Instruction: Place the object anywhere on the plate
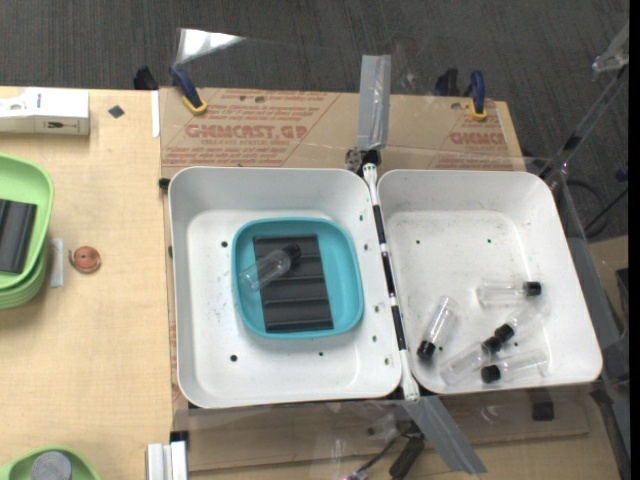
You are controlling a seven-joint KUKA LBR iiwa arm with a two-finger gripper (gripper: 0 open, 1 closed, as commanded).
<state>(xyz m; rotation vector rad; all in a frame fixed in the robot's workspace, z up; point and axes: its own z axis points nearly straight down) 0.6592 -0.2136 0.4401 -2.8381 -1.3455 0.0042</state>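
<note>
Vial, clear with a dark cap, lies aslant on the teal plate in the left bin. You cannot tell how the jaws stand. Being round, it may roll off the plate's dark ridged centre if nudged. Spare vials lie loose in the right bin, well apart and blocking nothing.

The bench bears two white bins; cardboard lies behind them.
</note>
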